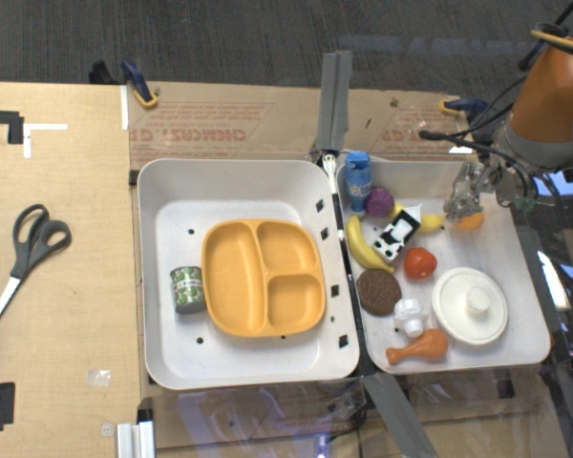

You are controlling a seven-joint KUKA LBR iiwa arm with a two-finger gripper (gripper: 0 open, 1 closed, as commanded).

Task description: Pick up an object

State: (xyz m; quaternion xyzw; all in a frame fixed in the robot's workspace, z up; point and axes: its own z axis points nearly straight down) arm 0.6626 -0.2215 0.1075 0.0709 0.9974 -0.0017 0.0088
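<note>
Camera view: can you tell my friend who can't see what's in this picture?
A robot arm reaches in from the right, its hand low over an orange object in the right bin, which also holds a banana, tomato, white lidded bowl and other toys. The left bin holds a yellow divided plate and a small green can.

A robotics lab: left of the gripper point(461, 198), two white bins point(158, 284) of toy food sit on a taped cardboard-covered bench point(220, 127), scissors point(24, 251) farther left.
</note>
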